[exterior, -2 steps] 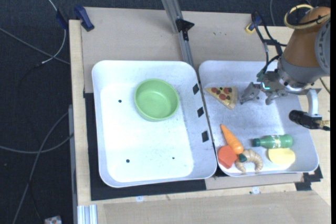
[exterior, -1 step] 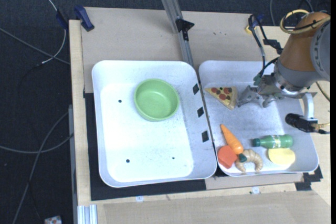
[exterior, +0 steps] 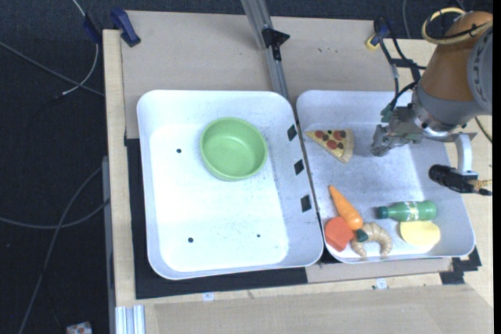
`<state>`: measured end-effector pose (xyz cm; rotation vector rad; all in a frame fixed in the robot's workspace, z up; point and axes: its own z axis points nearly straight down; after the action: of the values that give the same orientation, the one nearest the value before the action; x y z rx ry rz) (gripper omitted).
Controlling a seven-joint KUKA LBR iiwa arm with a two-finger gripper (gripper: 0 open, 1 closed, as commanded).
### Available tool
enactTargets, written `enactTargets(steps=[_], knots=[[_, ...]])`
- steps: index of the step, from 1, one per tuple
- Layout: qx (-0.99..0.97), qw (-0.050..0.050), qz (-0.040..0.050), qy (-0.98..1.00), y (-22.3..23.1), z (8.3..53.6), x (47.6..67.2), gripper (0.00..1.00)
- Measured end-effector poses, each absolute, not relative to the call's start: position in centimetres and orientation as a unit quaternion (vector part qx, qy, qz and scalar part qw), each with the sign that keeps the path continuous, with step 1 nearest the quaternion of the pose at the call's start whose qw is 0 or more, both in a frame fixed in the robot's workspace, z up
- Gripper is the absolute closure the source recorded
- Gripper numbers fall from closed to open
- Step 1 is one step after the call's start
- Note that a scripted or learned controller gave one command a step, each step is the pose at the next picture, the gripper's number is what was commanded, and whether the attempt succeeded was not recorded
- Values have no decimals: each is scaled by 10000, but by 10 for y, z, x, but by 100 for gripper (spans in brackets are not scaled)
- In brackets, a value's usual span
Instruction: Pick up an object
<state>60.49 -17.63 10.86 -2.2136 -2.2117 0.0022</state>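
Spanning most of the view, the pale tabletop [exterior: 203, 51] carries two shallow white bins side by side. The left bin [exterior: 168, 246] holds a green bowl [exterior: 233, 148] near its upper middle. The right bin [exterior: 368, 102] holds the smaller things. The grey arm [exterior: 454, 82] with its orange band reaches in from the right, and its claw [exterior: 386, 138] sits low over the upper part of the right bin; whether it is wide or narrow cannot be told, and nothing is seen gripped in it. A toy pizza slice [exterior: 333, 142] lies just to the left of the claw, apart from it. Along the near edge lie a green bottle [exterior: 405, 210] on its side, a yellow piece [exterior: 419, 233] just below it, a toy carrot [exterior: 344, 205], a red piece [exterior: 338, 233] and a tan curved piece [exterior: 374, 238].
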Motion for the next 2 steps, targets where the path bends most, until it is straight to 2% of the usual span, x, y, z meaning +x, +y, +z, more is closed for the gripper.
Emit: enactTargets(steps=[1,2], knots=[[-7079,-35,-26,-7063,-179,166,597,100],[-7065,-45,-36,-7077,-180,235,602,100]])
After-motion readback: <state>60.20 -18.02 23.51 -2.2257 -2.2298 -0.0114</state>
